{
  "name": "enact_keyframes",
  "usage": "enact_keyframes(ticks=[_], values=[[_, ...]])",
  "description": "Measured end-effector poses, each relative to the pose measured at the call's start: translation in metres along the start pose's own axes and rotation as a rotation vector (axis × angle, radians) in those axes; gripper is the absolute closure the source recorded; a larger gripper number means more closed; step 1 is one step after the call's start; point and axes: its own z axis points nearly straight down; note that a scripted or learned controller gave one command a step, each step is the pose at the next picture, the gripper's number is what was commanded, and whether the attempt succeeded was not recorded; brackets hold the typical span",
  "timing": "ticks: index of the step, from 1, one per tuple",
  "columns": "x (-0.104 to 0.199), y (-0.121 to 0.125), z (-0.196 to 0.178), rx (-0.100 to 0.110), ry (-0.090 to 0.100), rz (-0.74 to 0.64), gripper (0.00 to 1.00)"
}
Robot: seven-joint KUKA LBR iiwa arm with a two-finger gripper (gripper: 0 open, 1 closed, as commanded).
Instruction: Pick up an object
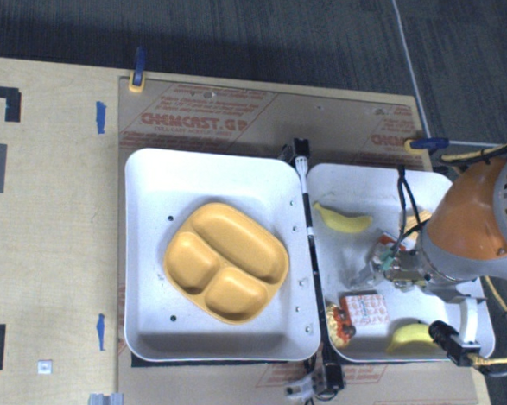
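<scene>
My arm covers the right side of the right bin. Open floor lies in that bin's middle, between the upper banana, the red-and-white packet and the lower banana (near the front wall). In the left bin, the yellow divided tray fills the centre; only the margins stay free.

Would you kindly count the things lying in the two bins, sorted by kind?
Divided plate: 1
Bananas: 2, one at the back and one at the front
Snack packet: 1
Total: 4
</scene>
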Motion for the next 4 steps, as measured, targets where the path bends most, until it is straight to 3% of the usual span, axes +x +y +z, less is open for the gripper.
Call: enact_keyframes(ticks=[1,2,3,4], values=[[0.019,-0.02,0.01,0.002,0.001,0.0,0.0],[0.019,-0.019,0.0,-0.003,-0.001,0.0,1.0],[0.019,-0.019,0.0,-0.003,-0.001,0.0,0.0],[0.027,-0.024,0.01,0.003,0.001,0.0,0.0]])
